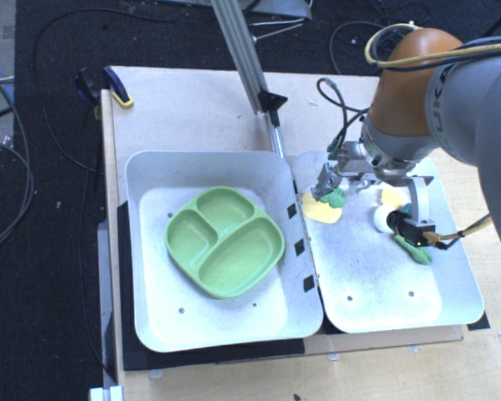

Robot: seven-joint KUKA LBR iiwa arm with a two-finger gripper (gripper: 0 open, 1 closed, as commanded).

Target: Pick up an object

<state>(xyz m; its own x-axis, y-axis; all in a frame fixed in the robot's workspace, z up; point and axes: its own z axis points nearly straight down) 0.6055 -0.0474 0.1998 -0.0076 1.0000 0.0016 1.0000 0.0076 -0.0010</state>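
While my gripper [327,184] hangs low over the right bin [401,295], I see a small green piece [335,197] at its tip and a yellow piece [321,212] lying just below, toward the divider. I cannot tell how the jaws stand or whether they pinch anything. The green plate [225,241] sits well apart in the left bin [150,224].
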